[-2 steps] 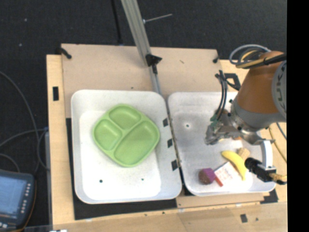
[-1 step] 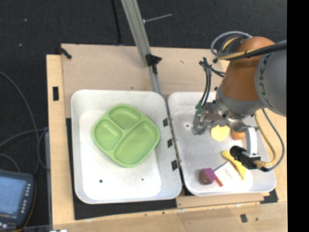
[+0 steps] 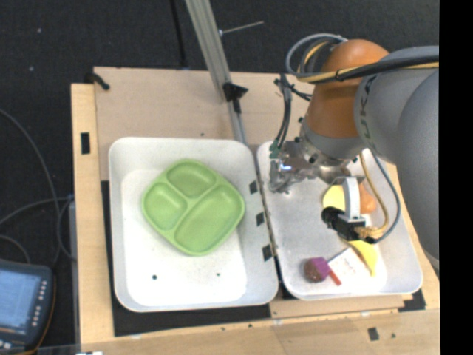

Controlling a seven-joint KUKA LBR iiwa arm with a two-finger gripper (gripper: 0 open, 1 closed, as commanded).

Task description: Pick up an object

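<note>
Jaws (image 3: 281, 177) at right bin (image 3: 295, 272) left wall; open floor below.

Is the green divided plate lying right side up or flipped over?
Right side up. The green divided plate lies flat in the left bin, its three compartments facing up, with nothing in them.
</note>
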